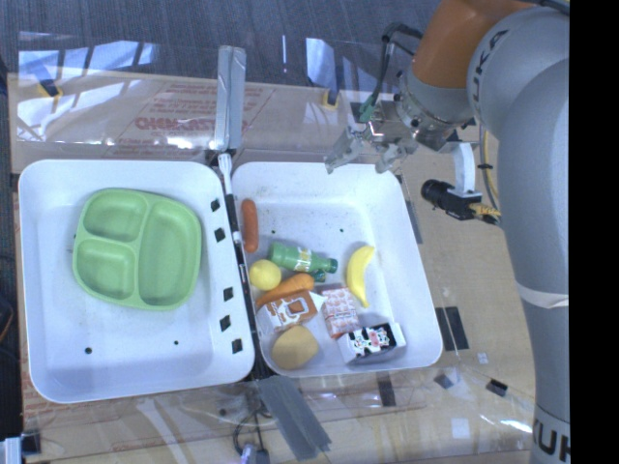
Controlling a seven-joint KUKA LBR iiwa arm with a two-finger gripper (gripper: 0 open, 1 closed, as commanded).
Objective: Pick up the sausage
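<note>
The sausage (250, 225) is a small reddish-brown link lying upright along the left wall of the right bin (387, 187). My gripper (365, 155) hangs over the back rim of that bin, well to the right of the sausage and above it. Its two grey fingers (340, 157) are spread apart with nothing between them.
The right bin also holds a green bottle (302, 259), a lemon (265, 275), a carrot (286, 288), a banana (360, 274), a potato (295, 347) and small cartons (370, 341). A green divided plate (138, 248) lies in the left bin (58, 356).
</note>
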